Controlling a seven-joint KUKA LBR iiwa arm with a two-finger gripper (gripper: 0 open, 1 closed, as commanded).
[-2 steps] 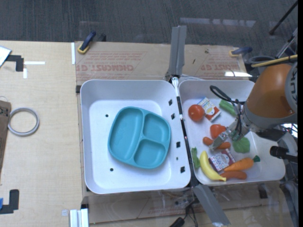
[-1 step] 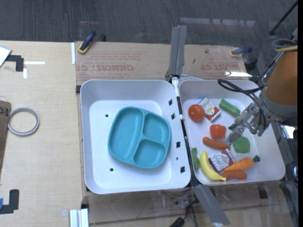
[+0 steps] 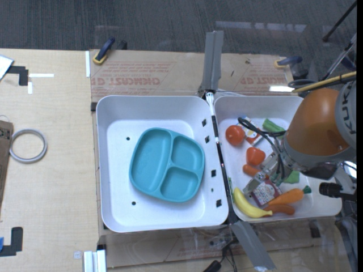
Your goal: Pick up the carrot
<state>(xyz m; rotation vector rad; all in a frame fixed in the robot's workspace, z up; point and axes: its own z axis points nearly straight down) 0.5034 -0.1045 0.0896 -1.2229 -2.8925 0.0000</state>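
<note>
The bench (image 3: 45,208) is light wood, and two white bins sit on it side by side. The left bin (image 3: 113,169) holds a big blue plate (image 3: 167,164) with three parts in it. The right bin (image 3: 317,208) has the toy food in it.

The grey arm with its orange band (image 3: 317,123) comes in from the right and hangs over the right bin. It covers much of the far side of that bin. Its gripper (image 3: 272,168) points down into the middle of the food pile. I cannot tell how the gripper is set, because it is mixed up with the things under it.

The carrot (image 3: 288,197) is orange and long. It lies near the front wall of the right bin, just below the gripper and a little to the right of it. It is not between the gripper's tips. It lies tilted, with a small green end pointing right.

A yellow banana (image 3: 249,205) lies just left of the carrot, by the front wall. A small pink and white packet (image 3: 263,194) sits between them. A red tomato (image 3: 235,134) lies near the left side of the bin, apart from the gripper. A red pepper (image 3: 255,155) sits just left of the gripper

A grey tape ring (image 3: 26,145) lies far off on the left of the bench
</note>
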